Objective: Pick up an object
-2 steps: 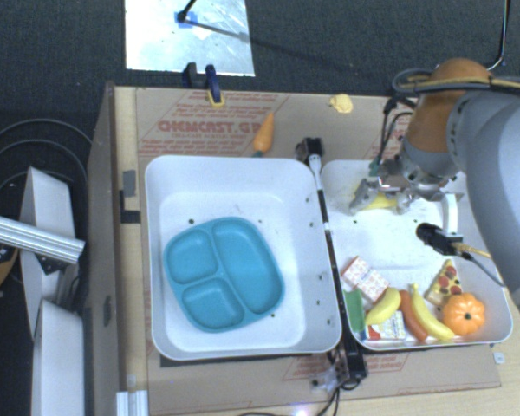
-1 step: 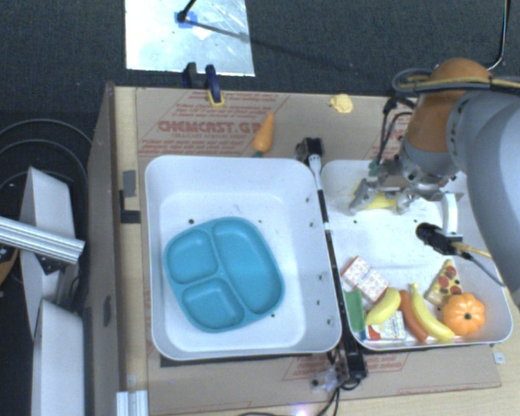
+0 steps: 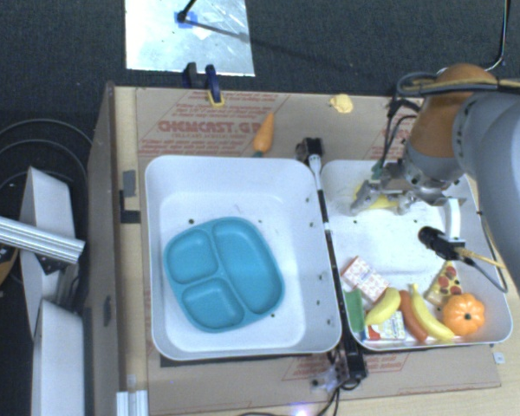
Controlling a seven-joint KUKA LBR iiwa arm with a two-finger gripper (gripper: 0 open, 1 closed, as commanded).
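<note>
End effector (image 3: 383, 193) low in the right bin (image 3: 377, 241), at its far end; open or closed, cannot tell (something yellow beside it). Toy pile at that bin's near end: pumpkin (image 3: 464, 314), banana (image 3: 425, 315), checkered box (image 3: 364, 277). Blue divided tray (image 3: 223, 272) lies in the neighbouring bin.

A blue tray (image 3: 224, 271) is sitting in the white left bin (image 3: 234, 176); at five o'clock, an orange pumpkin (image 3: 464, 313) is glowing beside yellow bananas (image 3: 425, 316).

Red print "CHEMCAST" on brown cardboard sheet (image 3: 210, 115) under bins; following letters partly hidden by carrot (image 3: 263, 133).
</note>
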